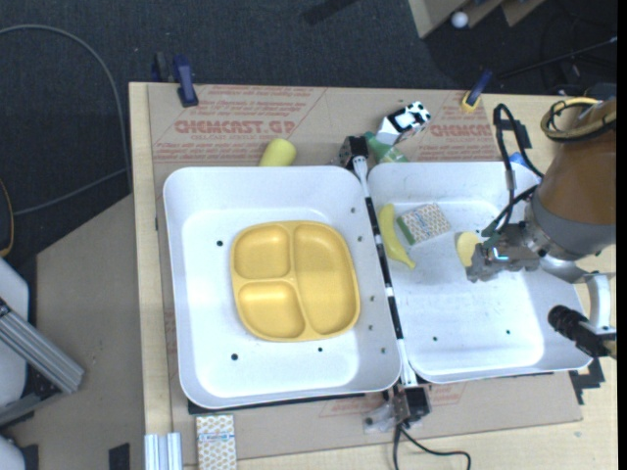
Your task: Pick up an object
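Bench top was a sheet of cardboard-brown board (323,111) with red CHEMCAST lettering, clamped at the far edge with a blue clamp (183,79) at about 11 o'clock. Dark carpet (88,27) all around it, with a cable looping across at upper left. Left bin (196,213) had a yellow divided plate (294,280) sitting in the middle. Right bin (470,351) had a banana (394,236) lying along its left wall, at 9 o'clock from the gripper, a small patterned box (423,222) just beside the banana, and a small yellow object (466,246) right up against the gripper (487,259). Couldn't tell how the pincer stood, too small and blurred. A yellow cup-like thing (278,152) lay on the board at 12 o'clock of the left bin.
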You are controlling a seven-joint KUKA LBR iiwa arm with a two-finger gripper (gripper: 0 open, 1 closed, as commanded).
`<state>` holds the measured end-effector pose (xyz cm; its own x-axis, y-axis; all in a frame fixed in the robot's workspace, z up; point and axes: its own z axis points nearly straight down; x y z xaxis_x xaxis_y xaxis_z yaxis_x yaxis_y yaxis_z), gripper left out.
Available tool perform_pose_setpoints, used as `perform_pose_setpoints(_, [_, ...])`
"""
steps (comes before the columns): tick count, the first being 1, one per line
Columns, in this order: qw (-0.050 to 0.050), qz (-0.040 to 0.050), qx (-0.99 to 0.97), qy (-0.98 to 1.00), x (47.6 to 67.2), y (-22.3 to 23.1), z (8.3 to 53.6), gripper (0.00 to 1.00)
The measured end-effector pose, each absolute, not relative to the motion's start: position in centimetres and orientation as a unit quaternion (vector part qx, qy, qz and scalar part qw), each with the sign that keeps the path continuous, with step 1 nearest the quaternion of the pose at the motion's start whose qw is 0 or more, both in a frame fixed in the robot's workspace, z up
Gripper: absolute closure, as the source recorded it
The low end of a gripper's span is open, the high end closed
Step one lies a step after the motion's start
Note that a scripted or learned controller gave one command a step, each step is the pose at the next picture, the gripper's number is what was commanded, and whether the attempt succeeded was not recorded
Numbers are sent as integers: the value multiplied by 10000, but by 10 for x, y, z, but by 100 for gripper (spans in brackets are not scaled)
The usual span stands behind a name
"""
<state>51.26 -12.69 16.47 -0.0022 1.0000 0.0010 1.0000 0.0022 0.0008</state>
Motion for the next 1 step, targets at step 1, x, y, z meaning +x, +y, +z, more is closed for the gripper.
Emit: perform_pose_setpoints(1, [3, -1, -7068, -7074, 512, -128, 164, 0])
